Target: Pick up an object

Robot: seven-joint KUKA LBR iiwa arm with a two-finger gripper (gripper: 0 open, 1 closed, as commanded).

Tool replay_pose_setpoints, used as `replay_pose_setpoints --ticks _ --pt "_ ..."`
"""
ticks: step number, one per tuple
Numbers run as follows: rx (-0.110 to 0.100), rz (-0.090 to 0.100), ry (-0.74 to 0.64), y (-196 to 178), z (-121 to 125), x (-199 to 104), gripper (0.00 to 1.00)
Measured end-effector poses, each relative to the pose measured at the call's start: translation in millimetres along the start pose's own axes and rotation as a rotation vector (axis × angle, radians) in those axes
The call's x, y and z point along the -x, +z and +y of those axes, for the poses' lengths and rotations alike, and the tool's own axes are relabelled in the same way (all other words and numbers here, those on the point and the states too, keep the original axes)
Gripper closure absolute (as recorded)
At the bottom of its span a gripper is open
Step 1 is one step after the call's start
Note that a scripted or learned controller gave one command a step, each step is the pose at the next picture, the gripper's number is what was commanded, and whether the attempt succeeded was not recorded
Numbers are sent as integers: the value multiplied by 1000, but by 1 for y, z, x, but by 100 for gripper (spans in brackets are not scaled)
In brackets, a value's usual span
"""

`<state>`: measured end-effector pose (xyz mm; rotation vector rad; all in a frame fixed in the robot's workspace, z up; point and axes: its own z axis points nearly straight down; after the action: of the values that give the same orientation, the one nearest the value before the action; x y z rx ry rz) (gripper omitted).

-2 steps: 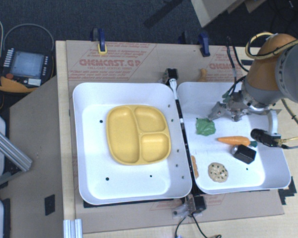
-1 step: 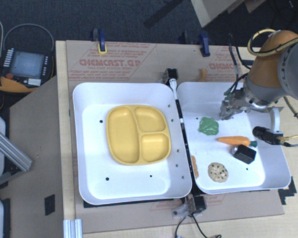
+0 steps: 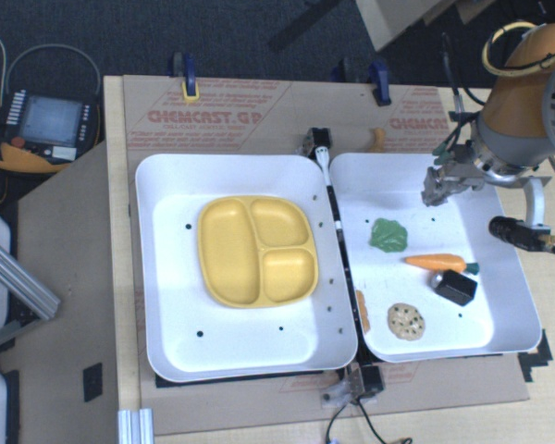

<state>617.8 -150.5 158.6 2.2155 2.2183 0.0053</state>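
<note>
The right bin (image 3: 499,336) holds a green leafy piece (image 3: 388,235), an orange carrot (image 3: 437,263), a small black block (image 3: 456,289) and a round cookie (image 3: 406,321). My gripper (image 3: 437,191) hangs over the bin's far part, above and to the right of the green piece. It touches none of the objects and nothing shows between its fingers. Its tips are too small and dark to read.
A yellow divided plate (image 3: 256,250) lies in the left bin (image 3: 166,276). Blue clamps (image 3: 188,74) sit at the board's far edge. A screen device (image 3: 48,123) rests beyond the bench at the left. The arm's orange band (image 3: 527,81) rises at the right.
</note>
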Motion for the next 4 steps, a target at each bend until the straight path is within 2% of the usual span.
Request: replay_pose_setpoints --ticks 1,2,3,4 --pt "0 0 0 -64 1 -2 100" --pt "-3 1 0 -73 2 -2 100" --pt "-9 4 -3 -81 -13 -53 100" --pt "-10 4 -3 -69 -21 -100 100"
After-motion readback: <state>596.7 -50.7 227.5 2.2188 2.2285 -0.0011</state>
